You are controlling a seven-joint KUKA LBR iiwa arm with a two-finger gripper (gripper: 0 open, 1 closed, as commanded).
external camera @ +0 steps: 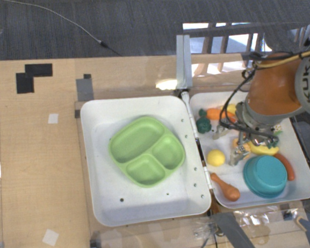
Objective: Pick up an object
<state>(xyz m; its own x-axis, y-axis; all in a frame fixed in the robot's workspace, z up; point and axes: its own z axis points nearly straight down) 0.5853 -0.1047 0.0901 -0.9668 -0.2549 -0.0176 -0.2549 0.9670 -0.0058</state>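
Wood bench, two white bins; gripper (242, 152) low in right bin (306, 186).
Finger state: can't tell. Yellow banana (265, 149) touches gripper's right side, teal bowl (265, 176) just below.

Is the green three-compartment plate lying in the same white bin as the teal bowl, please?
No, the green three-compartment plate lies in the left white bin, the teal bowl in the right one.

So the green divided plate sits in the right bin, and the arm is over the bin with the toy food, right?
Not quite: the camera view shows the green divided plate in the left bin. The arm is indeed over the right bin, with the toy food.
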